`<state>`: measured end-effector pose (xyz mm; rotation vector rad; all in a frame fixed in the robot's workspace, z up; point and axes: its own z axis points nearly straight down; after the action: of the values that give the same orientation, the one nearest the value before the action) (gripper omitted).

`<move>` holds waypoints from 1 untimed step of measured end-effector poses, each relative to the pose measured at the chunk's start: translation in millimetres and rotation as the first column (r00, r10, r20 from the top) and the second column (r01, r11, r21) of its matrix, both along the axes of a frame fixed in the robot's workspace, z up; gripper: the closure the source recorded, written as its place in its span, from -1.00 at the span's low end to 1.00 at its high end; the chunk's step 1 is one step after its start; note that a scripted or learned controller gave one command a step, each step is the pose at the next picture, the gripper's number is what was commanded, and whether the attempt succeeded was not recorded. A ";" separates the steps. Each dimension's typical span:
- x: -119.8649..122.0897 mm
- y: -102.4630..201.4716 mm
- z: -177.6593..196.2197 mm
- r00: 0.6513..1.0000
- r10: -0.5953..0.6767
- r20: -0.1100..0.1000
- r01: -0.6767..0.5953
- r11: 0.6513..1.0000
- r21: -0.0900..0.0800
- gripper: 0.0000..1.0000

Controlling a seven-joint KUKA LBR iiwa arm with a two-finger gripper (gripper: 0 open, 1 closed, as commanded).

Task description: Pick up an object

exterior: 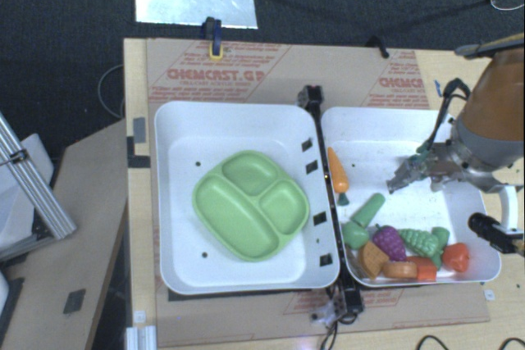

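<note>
- Several toy foods point(402, 252) crowd the 6 o'clock edge of the right bin point(369, 127); you'd judge them light, stiff, slick plastic.
- Your gripper point(399, 177) hovers at their 12 o'clock, holding nothing; its spread you cannot tell.
- Take the green cylinder point(365, 211) across its middle.
- Bare floor surrounds the carrot point(337, 169); the green plate point(251, 205) fills the left bin point(176, 135).

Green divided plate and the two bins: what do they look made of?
Green divided plate: likely moulded plastic, matte, with soft rounded compartment edges. Left bin and right bin: probably thin formed plastic, smooth white with a slight sheen and rounded corners.
</note>
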<state>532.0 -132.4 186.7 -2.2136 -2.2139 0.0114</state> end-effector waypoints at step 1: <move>2.9 0.5 7.2 1.000 0.003 0.014 -0.003 1.000 -0.002 -1.00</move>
<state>534.9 -131.9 193.8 -2.2180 -2.2253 -0.0012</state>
